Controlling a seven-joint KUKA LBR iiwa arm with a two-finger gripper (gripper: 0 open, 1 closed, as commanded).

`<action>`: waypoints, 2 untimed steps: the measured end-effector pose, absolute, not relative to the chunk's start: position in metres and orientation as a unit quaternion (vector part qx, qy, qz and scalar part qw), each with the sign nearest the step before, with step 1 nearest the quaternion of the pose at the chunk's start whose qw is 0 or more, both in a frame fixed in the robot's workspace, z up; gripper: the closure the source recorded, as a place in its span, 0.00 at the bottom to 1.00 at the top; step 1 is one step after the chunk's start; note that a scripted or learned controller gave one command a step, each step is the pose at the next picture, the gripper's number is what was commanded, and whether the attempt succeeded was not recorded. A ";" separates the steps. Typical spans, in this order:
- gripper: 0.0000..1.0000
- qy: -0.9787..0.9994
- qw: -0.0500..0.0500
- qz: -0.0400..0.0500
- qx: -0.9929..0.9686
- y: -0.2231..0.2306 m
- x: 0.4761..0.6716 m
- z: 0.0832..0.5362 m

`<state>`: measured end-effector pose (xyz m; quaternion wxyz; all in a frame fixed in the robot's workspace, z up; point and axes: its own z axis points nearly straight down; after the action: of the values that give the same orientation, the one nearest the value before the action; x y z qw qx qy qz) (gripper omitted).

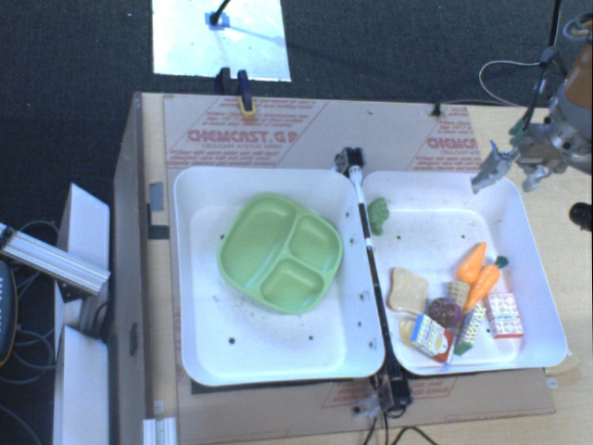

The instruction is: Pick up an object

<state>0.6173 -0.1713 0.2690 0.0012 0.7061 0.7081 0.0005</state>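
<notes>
Gripper point(510, 170) sat high at the far right corner of the right bin point(536, 239), above the rim. Fingers spread apart, nothing between them. Arm entered from the right edge, wrist only partly in frame.

Right bin contents, bunched toward the near right corner:
- carrot point(472, 261) and second carrot point(482, 286), side by side, touching
- bread slice point(408, 290), left of the carrots
- red-and-white packet point(505, 314), just beside the second carrot
- small colourful box point(429, 335), near edge, touching a dark round item point(446, 311); identity of that item not certain at this resolution, possibly a cookie
- broccoli piece point(378, 213), alone at the far left of this bin, by the divider

Left bin point(199, 276): green divided plate point(281, 251), roughly central, tilted in plan.

Step in hand, as judged: approach, before any descent. No contact with any object. Task not yet begun in effect.

Next move, as judged: travel toward the near side and down into the right bin. Carrots closest to the gripper and standing proud of the pile, so likeliest first target. Would call for fingers aligned across the narrow width of a carrot. Risk: crowding, a finger landing on the neighbouring carrot or packet. Broccoli isolated, hence a cleaner alternative.
</notes>
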 end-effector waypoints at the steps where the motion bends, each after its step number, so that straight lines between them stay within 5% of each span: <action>1: 0.00 0.707 -0.001 -0.001 0.707 -0.171 0.602 0.116; 2: 0.00 0.708 0.000 0.000 0.707 -0.185 0.545 0.084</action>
<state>0.5453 -0.1855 0.0839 0.0001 0.7066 0.7076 -0.0002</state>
